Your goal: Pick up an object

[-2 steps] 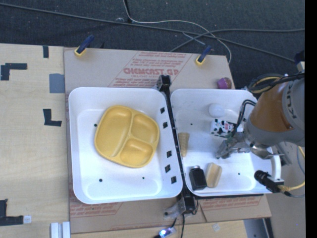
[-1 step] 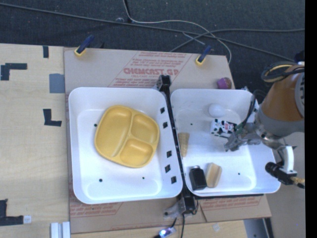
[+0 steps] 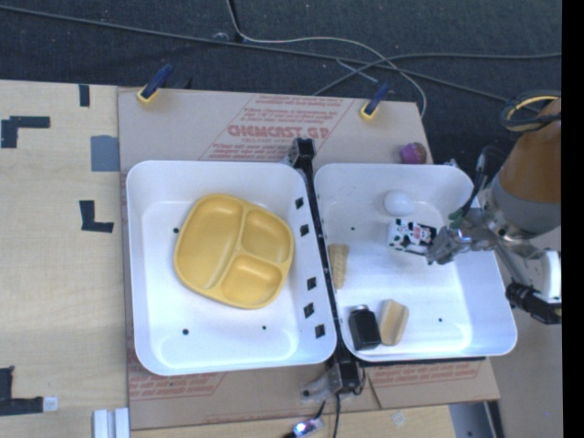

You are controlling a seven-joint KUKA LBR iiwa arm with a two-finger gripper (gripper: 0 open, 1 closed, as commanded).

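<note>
Judging by your view, nothing is lifted yet: the hand (image 3: 436, 247) sits low beside the small printed packet (image 3: 410, 234), its grip impossible to tell.

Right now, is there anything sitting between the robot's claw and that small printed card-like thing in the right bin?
Nothing visible does. The gripper sits right beside the small printed object, with only bare bin floor near them. The white ball lies just behind the object, and the black block and tan wedge lie nearer the front wall, off the path.
</note>
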